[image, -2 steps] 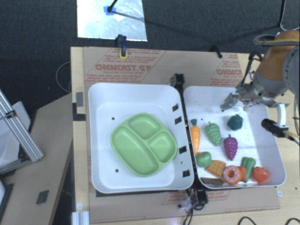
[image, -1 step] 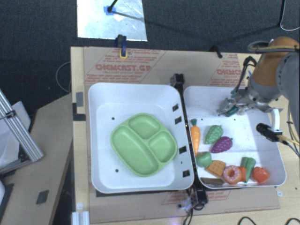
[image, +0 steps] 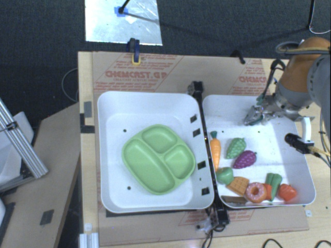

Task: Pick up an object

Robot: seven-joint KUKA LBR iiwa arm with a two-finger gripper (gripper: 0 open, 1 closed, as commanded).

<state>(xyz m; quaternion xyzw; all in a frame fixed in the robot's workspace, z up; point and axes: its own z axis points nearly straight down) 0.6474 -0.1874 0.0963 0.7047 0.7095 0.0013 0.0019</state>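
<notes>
Reaching in from the right, the arm (image: pixel 302 74) held its gripper (image: pixel 255 117) low over the bare upper part of the right bin (image: pixel 227 107) — whether the claw was apart or together could not be told. The toys lay well apart from it, lower down: carrot (image: pixel 215 150), green grapes (image: pixel 236 147), purple grapes (image: pixel 244 159), donut (image: pixel 255 191). The left bin (image: pixel 111 107) held a green tray (image: pixel 158 159).

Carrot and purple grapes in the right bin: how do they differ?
The carrot is orange, slim and tapered; the purple grapes are plump and bumpy. The carrot lies against the bin's left wall, pointing up and down the view; the grapes lie mid-bin, slanted. Both lie flat, apart from the gripper.
</notes>
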